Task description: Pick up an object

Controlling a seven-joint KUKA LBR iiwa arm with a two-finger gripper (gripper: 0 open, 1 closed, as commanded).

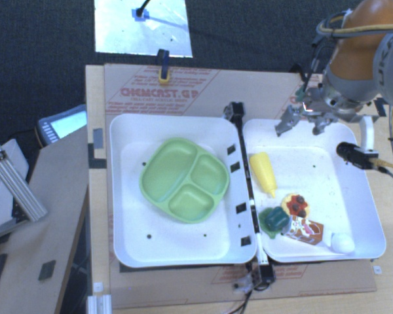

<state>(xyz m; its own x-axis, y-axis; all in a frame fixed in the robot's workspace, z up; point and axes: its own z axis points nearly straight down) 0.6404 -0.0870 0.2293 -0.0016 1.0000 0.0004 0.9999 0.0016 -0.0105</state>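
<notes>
Two white bins sit side by side on the bench. Nearest, at 5 o'clock, the right bin (363, 205) holds a white egg (342, 243), a red and yellow toy (299, 218) and a yellow bottle (263, 173). At 9 o'clock, a green plate (185, 179) fills the left bin (128, 136). Far off at 2 o'clock, the gripper (304, 125) hangs with its fingers spread, holding nothing.

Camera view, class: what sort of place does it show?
Probably a robotics lab bench: a grey arm's two-finger gripper above two shallow white plastic bins, one holding a green divided plate, on cardboard.
</notes>
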